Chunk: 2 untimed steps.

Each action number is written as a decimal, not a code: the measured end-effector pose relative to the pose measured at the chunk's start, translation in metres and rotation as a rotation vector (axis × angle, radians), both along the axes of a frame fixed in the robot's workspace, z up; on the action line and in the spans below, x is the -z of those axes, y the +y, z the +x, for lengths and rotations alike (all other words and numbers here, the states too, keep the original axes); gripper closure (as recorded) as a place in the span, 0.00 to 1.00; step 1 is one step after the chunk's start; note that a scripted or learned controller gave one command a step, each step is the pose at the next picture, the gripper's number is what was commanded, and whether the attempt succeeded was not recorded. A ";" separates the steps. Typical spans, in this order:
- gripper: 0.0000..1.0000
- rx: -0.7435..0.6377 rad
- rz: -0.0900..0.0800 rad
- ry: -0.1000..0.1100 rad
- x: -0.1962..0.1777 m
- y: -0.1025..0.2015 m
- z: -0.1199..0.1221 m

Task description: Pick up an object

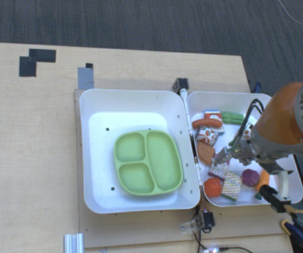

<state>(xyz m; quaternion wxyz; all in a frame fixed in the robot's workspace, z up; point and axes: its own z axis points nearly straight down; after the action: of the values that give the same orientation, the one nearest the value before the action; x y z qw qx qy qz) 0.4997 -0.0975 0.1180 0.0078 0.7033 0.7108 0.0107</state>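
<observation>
The right white bin (294, 196) holds several toy foods: a red sausage (207, 123), a green vegetable (234, 117), a white and red packet (208, 135), a brown waffle-like piece (206, 152), a red tomato (212, 186), a patterned pouch (231, 184), a purple piece (250, 177) and an orange piece (263, 179). My gripper (226, 156) is low in this bin, just right of the brown piece and above the patterned pouch. The arm's orange band (281, 121) covers the bin's right part. I see nothing clearly held.
The left white bin (96, 157) holds a green three-part plate (148, 162). A metal clamp (181, 85) sits at the bins' far joint and another clamp (200, 221) at the near joint. Cables lie at the lower right. The wooden bench stretches to the left.
</observation>
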 end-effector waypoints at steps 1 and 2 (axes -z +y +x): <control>0.00 0.008 -0.006 0.004 0.029 0.014 -0.006; 1.00 0.005 -0.006 -0.002 0.017 0.014 -0.003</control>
<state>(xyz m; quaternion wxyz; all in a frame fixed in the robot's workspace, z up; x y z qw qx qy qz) 0.4971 -0.0834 0.1007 0.0104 0.7050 0.7090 0.0092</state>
